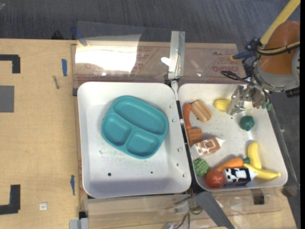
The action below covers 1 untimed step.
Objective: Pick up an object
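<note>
Nearest the camera, along the front edge of the right bin, lay a cluster of toy food: a red tomato, a black-and-white cow figure, an orange carrot, a yellow banana and a green broccoli piece. Just behind them sat a small white-and-orange carton. The left bin held a teal divided plate near its middle. Farther back in the right bin, a bread roll lay beside an orange sausage-like piece, with a dark green ball apart to the right. At the far side, a yellow lemon-like piece lay just beside the jaws, which hung low over the bin; whether they were open or closed on anything could not be told. Behind rose the arm's orange band above the table.
</note>
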Motion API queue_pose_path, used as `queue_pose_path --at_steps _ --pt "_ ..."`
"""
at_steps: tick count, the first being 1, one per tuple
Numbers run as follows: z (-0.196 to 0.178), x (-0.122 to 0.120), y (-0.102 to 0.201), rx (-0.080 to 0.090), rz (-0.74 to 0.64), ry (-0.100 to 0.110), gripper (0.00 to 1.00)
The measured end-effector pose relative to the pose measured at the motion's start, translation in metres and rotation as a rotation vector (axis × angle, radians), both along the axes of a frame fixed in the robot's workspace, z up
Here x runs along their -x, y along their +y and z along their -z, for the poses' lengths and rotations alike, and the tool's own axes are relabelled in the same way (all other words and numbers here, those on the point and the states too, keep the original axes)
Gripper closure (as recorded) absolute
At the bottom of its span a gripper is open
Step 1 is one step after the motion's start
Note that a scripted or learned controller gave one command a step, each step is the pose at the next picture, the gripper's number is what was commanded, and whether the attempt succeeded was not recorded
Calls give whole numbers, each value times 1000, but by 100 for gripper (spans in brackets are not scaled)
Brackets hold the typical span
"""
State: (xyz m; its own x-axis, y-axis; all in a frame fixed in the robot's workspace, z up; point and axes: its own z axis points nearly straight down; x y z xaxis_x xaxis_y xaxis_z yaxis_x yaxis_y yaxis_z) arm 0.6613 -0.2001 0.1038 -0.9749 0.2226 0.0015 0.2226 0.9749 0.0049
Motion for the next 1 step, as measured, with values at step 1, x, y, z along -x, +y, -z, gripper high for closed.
queue_pose_path --at_steps 1 --pt "8 9 0 -11 2 44 0"
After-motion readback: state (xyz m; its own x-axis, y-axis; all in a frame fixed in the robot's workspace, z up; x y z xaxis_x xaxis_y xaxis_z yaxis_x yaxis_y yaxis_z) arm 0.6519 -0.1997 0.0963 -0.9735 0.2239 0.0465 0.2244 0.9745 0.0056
